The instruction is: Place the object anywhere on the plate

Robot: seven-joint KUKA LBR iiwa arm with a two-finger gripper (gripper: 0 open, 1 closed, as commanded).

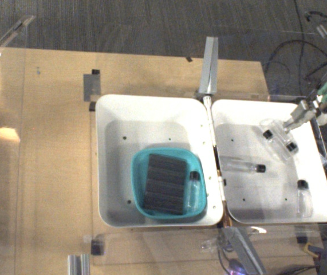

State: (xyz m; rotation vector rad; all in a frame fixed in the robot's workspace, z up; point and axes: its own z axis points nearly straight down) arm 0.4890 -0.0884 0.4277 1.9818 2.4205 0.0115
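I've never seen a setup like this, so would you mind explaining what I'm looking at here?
This is one camera fixed above a wooden bench, looking down at a slant. Two shallow white bins sit side by side. The left bin holds a teal plate with a dark ridged block and a clear vial on it. The right bin holds several more clear vials with black caps, such as one lying near its middle. The robot arm's hand reaches in from the right, over two vials; whether it grips one is unclear.

Two bins sit side by side on the worktop [48, 171]: the left bin [111, 153] holds a plate [139, 171] carrying a block [164, 183] and vial [193, 189]; four vials [244, 166] lie scattered in the right bin [318, 205].
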